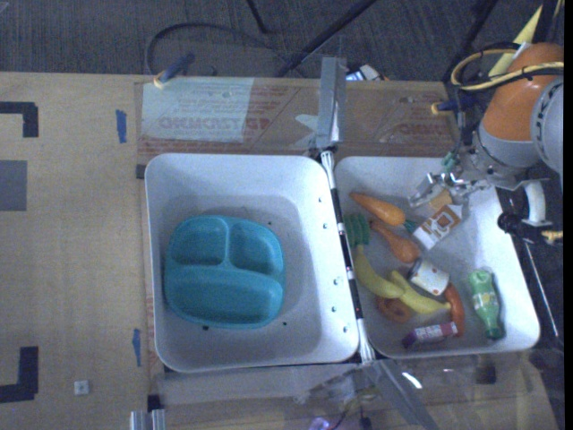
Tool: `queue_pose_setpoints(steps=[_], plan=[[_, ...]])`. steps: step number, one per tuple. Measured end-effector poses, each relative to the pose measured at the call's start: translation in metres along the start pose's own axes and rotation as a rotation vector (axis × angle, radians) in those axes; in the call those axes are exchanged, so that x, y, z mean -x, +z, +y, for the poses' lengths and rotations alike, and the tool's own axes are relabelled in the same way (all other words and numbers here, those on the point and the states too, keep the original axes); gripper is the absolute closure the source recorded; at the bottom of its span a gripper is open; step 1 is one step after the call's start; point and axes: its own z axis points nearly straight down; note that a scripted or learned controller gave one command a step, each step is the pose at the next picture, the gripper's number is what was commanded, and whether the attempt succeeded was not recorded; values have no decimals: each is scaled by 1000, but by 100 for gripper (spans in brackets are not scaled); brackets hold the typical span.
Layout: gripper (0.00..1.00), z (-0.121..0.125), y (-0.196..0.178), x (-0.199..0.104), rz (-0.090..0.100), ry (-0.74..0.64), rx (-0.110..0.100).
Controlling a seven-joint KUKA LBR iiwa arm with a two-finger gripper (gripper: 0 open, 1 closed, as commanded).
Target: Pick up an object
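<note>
While above right bin (515, 267) | gripper (445, 186) grip state unclear (fingers blurred) | orange-white carton (439, 224) just below

The tan bench (72, 267) carries two white bins, left bin (161, 240) beside right bin (515, 285).

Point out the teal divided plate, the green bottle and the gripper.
teal divided plate (224, 270): camera view, centre ridge of the plate.
green bottle (485, 301): camera view, bottle body.
gripper (445, 186): camera view, at its fingertips.
</note>
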Motion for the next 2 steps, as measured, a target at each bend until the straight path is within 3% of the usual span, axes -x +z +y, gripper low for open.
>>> queue_pose_setpoints(steps=[1, 2], plan=[[100, 2, -13, 3, -13, -1, 10], [100, 4, -135, -3, -17, -65, 14]])
